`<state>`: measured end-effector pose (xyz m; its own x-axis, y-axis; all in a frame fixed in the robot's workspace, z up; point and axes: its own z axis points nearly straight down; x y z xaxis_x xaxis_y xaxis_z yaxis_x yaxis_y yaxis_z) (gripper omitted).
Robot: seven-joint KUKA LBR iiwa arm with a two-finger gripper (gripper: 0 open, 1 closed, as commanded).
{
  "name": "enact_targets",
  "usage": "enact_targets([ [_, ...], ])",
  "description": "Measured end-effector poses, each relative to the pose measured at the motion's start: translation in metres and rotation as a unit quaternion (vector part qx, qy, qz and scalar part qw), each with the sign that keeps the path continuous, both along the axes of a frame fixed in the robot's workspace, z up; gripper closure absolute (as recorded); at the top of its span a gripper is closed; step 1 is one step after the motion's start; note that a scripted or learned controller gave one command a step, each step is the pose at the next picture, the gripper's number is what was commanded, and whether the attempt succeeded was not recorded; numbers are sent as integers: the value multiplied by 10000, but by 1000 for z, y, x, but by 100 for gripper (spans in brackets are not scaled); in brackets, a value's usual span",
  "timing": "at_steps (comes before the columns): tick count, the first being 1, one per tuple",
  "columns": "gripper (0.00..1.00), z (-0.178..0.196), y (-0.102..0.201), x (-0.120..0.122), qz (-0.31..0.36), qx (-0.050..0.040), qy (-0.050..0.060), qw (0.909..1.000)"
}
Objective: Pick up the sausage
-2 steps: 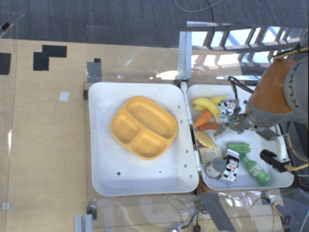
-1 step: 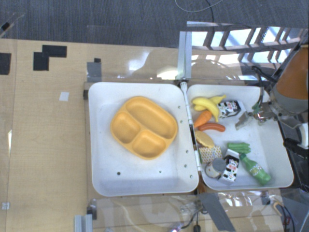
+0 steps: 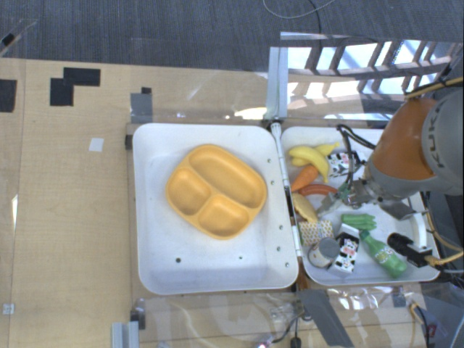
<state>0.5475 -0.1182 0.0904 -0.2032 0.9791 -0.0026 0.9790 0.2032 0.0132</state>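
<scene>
White plastic walls crowd the right bin (image 3: 428, 272): along its near edge lie a green bottle (image 3: 382, 255) and a small can (image 3: 324, 250). Farther in, the red sausage (image 3: 317, 190) rests near the left wall, just below a carrot (image 3: 304, 177), little room around it. The tool (image 3: 351, 192) hangs right of the sausage; its opening I cannot tell. A banana (image 3: 313, 153) lies farthest.

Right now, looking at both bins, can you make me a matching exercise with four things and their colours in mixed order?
Things:
1. divided plate
2. sausage
3. bottle
4. carrot

Colours:
A. green
B. orange
C. yellow
D. red-brown

Pairs: 1-C, 2-D, 3-A, 4-B
</scene>
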Motion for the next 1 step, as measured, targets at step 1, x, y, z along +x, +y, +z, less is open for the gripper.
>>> enact_targets([
  [1,0,1,25,33,2146,-58,-19,9767],
])
